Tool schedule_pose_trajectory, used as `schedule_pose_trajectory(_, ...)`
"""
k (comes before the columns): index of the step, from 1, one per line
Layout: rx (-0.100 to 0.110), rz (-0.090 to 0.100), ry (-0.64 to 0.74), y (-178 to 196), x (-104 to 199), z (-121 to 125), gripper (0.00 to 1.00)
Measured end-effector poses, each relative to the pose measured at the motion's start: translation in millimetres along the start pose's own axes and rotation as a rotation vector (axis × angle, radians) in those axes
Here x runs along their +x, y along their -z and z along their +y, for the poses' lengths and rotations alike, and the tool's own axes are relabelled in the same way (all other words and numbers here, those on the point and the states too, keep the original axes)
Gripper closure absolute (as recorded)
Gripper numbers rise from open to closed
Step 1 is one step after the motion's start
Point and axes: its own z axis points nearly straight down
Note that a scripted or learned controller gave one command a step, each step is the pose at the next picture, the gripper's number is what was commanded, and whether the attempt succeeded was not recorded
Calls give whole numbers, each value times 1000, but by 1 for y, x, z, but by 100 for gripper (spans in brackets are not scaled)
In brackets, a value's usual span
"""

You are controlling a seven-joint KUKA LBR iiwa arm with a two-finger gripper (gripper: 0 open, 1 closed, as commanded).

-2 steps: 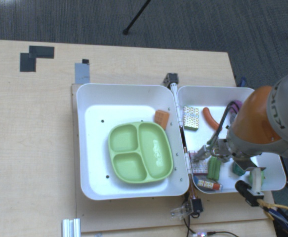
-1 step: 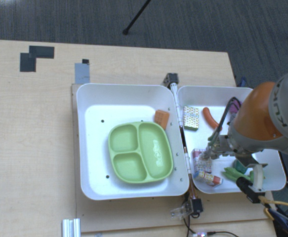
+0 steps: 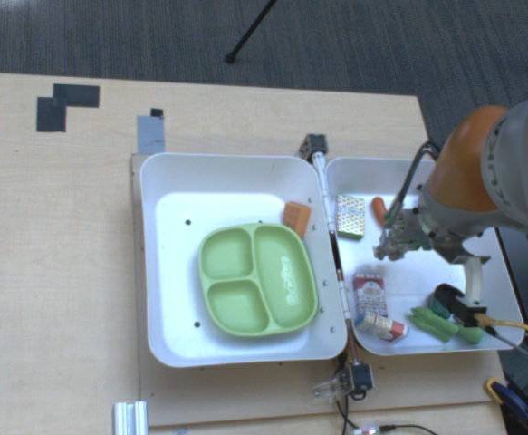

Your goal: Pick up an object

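My gripper point(image 3: 390, 246) hangs over the middle of the right bin point(image 3: 504, 270), with nothing visibly held in it. Just up and left of it lie a small orange-red piece point(image 3: 379, 208) and a speckled pale packet point(image 3: 350, 216). Below it, a red and white packet point(image 3: 369, 290) lies flat, with a small tube point(image 3: 384, 325) near the bin's front wall. A green, pod-like toy point(image 3: 443, 324) rests at the front right of that bin.
The left bin point(image 3: 168, 243) holds a green divided plate point(image 3: 259, 279) and an orange block point(image 3: 296, 215) against its right wall. The grey arm with its orange band point(image 3: 467, 157) reaches in from the right, above the right bin's far side.
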Motion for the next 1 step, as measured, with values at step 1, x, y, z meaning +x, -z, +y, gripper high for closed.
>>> schedule_pose_trajectory(1, 1, 0, 0, 0, 0, 0, 0)
